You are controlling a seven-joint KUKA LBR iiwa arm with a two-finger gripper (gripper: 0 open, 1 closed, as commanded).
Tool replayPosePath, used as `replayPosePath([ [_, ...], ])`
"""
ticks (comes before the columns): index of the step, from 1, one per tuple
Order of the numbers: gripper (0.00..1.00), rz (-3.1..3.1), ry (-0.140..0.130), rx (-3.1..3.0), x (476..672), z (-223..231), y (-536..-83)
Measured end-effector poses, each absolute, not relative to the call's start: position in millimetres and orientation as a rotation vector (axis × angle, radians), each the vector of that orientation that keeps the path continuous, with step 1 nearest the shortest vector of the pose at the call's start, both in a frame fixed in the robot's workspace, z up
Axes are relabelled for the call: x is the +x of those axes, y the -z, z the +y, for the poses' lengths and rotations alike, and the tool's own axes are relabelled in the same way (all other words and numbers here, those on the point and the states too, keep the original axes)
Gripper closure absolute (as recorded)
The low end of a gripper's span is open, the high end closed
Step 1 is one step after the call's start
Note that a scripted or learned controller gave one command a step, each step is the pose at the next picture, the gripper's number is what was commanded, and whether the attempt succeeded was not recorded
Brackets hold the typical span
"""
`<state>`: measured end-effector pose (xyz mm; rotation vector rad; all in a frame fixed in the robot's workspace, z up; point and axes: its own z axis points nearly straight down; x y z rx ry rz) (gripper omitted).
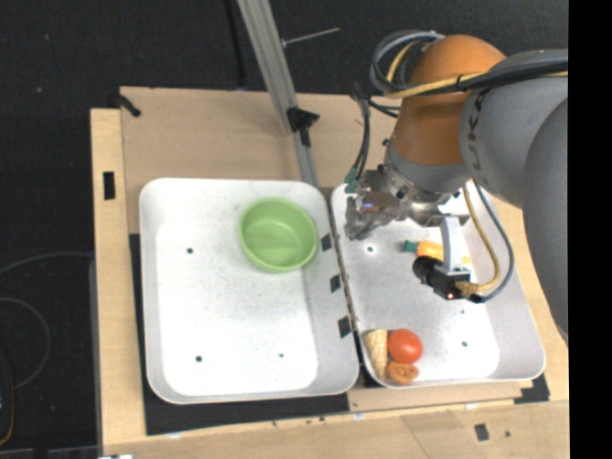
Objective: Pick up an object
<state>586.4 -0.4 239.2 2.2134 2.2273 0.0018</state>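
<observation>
Hovering low at the far left corner of the right bin (497,352), my pincer (361,220) shows no readable jaw state, and I risk closing on nothing because the red tomato (405,345) sits well apart at the near edge

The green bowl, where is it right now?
The green bowl sits in the left bin, toward its upper right corner, near the divide with the right bin.
</observation>
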Motion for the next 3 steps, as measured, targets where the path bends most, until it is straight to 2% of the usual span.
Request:
replayPosePath([
  [1, 1.00, 2.228, -0.003, 2.213, 617.3, 47.5, -231.1],
  [2, 1.00, 2.227, -0.006, 2.213, 642.8, 82.6, -246.2],
  [3, 0.00, 2.226, 0.003, 2.216, 641.5, 79.6, -245.3],
])
